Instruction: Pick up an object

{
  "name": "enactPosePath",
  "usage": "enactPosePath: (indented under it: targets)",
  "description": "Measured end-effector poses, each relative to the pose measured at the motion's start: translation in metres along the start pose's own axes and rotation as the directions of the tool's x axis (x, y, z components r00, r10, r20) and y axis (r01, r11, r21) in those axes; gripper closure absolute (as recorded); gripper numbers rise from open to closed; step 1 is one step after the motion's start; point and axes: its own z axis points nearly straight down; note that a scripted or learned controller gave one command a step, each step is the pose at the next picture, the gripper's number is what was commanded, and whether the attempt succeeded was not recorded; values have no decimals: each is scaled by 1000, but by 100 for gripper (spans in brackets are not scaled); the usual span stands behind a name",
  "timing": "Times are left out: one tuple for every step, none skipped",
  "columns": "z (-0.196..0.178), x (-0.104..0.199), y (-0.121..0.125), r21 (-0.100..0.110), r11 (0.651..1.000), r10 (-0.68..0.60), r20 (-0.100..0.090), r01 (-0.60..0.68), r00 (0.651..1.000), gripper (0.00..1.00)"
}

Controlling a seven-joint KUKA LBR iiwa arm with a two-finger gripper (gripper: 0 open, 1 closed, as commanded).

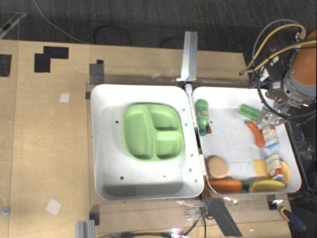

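While the grey arm [302, 76] with its orange band reaches in from the right, its pincer [270, 117] hangs over the right bin's far right part, just above a red carrot-like piece [255, 133]. Whether the pincer is spread or pressed together cannot be told, as cables and the wrist crowd that spot. No thing is seen between its tips.

Two white bins sit side by side on a pale wooden table [44, 148]. The left bin [106, 182] holds a green tray [151, 131] with three compartments, lying near the middle.

The right bin [228, 103] holds the small things that could be picked. A green bottle [201, 114] lies along its left wall. A green block [249, 111] lies near the far right, just left of the pincer. A small white packet [270, 137] lies just beside the carrot-like piece, on its right. A tan round piece [217, 167] sits near the front left corner, with an orange piece [227, 185] just in front of it. A banana [268, 185] lies along the front wall. Behind it sit a yellow block [260, 168] and a second small packet [274, 164], touching or nearly so.

A metal post [190, 56] stands behind the seam between the bins.
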Motion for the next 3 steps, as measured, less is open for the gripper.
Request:
enactPosePath:
  targets:
    - [-61, -77, -6, 6, 999, 48, 4, -48, 999, 100]
    - [39, -7, -23, -7, 993, -114, 1, 114, 993, 100]
    - [-51, -53, -12, 9, 997, -78, 1, 78, 997, 100]
